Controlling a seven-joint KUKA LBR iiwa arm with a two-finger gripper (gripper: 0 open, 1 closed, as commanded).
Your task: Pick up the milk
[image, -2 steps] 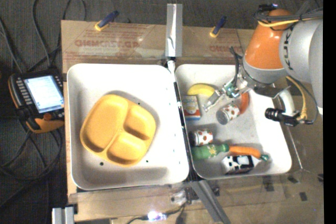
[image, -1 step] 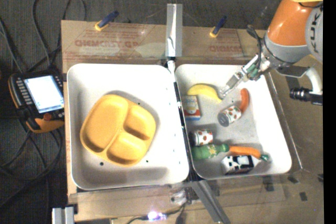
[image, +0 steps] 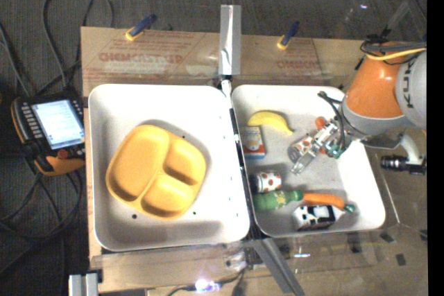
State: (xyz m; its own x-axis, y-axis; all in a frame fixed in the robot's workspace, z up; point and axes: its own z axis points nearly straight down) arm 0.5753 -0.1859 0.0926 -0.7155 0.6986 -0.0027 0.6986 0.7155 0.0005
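Milk [image: 313, 216], the cow-spotted carton, lies at the right bin's [image: 368, 170] front edge, just below the carrot [image: 323, 199]. The gripper [image: 302, 160] hangs mid-bin, fingers slightly apart and holding nothing. It should travel toward the front edge, clear the carrot, and straddle the carton squarely.

The arm [image: 388, 97] runs off the frame at three o'clock. Its gripper [image: 300, 161] is too small and blurred to read. The small carton [image: 253, 141] bears print too fine to make out.

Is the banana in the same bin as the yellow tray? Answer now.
No: the banana lies in the right bin, the yellow tray in the left.
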